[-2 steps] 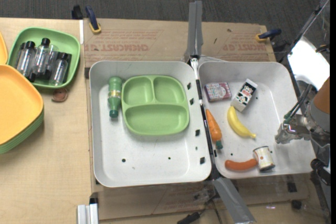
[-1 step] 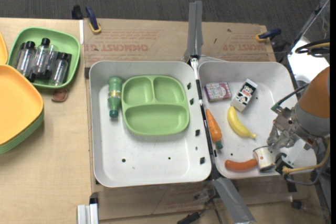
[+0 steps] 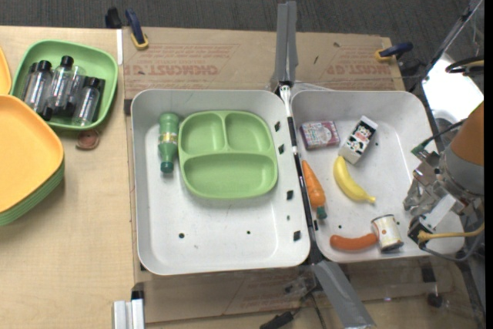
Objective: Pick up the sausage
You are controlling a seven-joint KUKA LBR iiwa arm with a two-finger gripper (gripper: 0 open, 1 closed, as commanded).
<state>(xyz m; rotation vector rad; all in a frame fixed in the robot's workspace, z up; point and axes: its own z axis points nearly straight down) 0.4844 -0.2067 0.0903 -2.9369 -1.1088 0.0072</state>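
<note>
The gripper (image 3: 426,210) hangs at the right bin's (image 3: 400,108) right wall, low over the rim; whether it is wide or narrow I cannot tell. Just left of it a small can (image 3: 386,232) lies on its side, and the sausage (image 3: 353,242) lies on the bin floor touching the can's left end, near the front wall. Above them sits a banana (image 3: 351,181), with a carrot (image 3: 312,187) along the left wall, a milk carton (image 3: 359,139) and a pink packet (image 3: 319,134) farther back. The left bin (image 3: 208,254) holds a green tray (image 3: 227,154) and a green bottle (image 3: 168,141).
</note>
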